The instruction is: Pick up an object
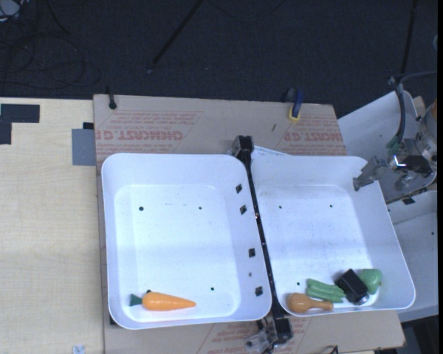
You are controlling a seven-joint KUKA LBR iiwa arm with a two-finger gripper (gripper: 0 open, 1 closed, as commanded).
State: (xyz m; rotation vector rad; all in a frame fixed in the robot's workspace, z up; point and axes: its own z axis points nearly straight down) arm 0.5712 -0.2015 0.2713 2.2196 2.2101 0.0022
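Dark floor with cables lies behind the counter [44,220]. A toy carrot [166,301] lies alone at the left bin's [118,198] near edge, well apart from the claw [399,169] at the right bin's [384,220] far corner. Claw opening: cannot tell. The carrot looks light, rigid and smooth; grasp across its thick middle.

Bright, even light (slightly soft focus).

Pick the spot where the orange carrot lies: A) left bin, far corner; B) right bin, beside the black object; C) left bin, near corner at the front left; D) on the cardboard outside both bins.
C: the carrot lies along the front wall of the left bin, near its left corner.
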